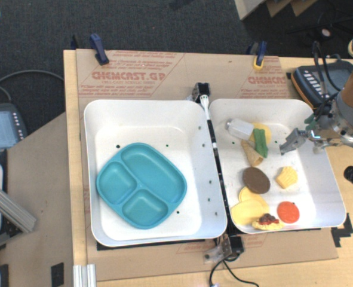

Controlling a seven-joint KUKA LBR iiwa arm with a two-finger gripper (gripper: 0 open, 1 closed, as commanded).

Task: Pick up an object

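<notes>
Gripper sits over right bin, fingers spread apart w/ nothing between them. Nearest item: corn, at 7 o'clock from gripper, apart from it. Green piece on yellow wedge lies at 9 o'clock, grey block beyond it. Brown disc, yellow slab, tomato & pastry crowd bin's 6 o'clock end. Left bin holds teal tray.

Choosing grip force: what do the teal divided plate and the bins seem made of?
Teal plate: likely moulded plastic, matte, with uniform colour and soft rounded dividers. Left bin and right bin: probably thin white plastic, slightly glossy, with rounded formed corners.
</notes>
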